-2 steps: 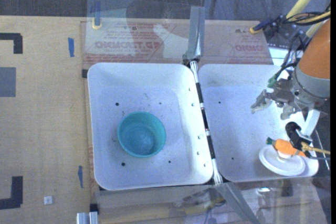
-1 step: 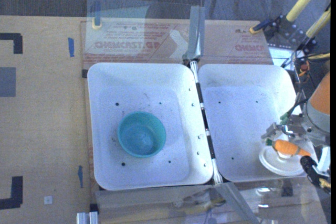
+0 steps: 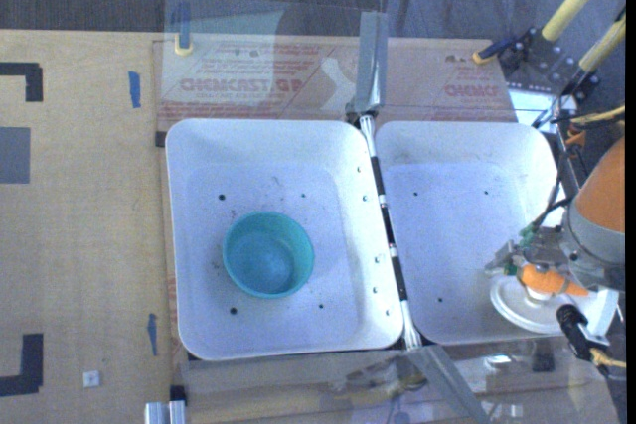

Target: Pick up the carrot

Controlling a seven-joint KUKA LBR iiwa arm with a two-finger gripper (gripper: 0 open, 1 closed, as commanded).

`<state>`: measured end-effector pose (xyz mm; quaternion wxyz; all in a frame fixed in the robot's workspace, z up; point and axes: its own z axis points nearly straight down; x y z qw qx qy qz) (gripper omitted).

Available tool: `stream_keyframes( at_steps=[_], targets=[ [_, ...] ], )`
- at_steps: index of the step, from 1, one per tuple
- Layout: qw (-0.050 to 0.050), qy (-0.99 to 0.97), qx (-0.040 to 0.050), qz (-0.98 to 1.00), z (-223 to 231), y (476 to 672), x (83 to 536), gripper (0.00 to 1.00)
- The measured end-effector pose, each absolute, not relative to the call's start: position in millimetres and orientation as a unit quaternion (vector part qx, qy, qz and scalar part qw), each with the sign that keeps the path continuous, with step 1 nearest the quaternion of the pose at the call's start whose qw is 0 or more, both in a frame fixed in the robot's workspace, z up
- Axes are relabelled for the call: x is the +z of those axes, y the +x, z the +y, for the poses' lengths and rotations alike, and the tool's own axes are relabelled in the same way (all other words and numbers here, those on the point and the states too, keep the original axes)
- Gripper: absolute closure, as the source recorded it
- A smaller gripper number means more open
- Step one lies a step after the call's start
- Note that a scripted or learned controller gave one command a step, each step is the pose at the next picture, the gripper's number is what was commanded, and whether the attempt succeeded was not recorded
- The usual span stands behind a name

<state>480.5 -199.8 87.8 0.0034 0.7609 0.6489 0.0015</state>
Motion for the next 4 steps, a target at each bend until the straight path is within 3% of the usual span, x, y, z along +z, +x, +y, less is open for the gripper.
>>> stream_keyframes(
  at_steps=[1,2,3,4],
  targets=[
    [0.006,0.761,0.0039,0.648,-200.4,482.5,99.2,1.00],
    [0.000,0.807,-0.0005,0.591,-127.7,482.5,180.1,1.00],
    [0.000,0.806,-0.0005,0.591,-127.5,482.6,180.1,0.00],
    [-0.001,0.760,-0.0004,0.650,-193.7,478.6,131.0,0.00]
  ],
)
